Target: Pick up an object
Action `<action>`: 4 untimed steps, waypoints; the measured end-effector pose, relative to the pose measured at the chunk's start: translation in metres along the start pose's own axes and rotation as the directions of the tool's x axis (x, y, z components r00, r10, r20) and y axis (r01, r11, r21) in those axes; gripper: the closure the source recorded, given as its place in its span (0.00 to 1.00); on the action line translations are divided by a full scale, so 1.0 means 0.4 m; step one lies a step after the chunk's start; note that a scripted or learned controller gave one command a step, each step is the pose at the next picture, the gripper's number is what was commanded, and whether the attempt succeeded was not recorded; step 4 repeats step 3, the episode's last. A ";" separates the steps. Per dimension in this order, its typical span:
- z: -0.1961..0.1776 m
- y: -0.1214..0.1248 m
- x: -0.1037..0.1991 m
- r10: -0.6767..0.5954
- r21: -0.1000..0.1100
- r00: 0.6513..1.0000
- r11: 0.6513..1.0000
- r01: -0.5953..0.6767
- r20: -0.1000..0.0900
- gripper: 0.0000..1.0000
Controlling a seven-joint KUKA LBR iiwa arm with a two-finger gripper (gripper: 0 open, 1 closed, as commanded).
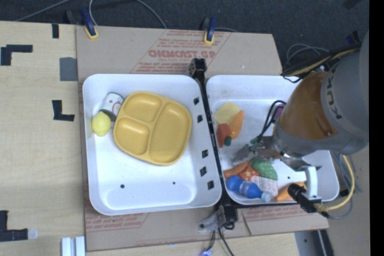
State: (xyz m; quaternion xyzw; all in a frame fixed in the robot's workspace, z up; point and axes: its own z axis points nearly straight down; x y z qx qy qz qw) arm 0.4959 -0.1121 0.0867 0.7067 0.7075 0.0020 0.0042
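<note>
The grey arm's end effector (pixel 259 150) hovers above the green leafy plastic toy (pixel 264 167), reaching. Its opening cannot be told. Next: descend and close.

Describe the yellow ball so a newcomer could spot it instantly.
Start at the left bin, which holds a big yellow divided plate. The yellow ball sits just off the plate's left edge, below a small printed can. It is the only round, plain yellow item there.

Arm (pixel 318 111) over right bin (pixel 264 86); yellow tray (pixel 152 127) in left bin (pixel 144 192)
</note>
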 end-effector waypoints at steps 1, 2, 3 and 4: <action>-0.026 0.002 0.001 0.000 -0.001 1.000 1.000 0.000 -0.001 1.00; -0.245 -0.027 0.251 -0.002 0.010 1.000 1.000 0.002 -0.005 1.00; -0.355 -0.001 0.314 -0.001 0.010 1.000 1.000 0.001 -0.003 1.00; -0.355 -0.001 0.314 -0.001 0.010 1.000 1.000 0.001 -0.003 1.00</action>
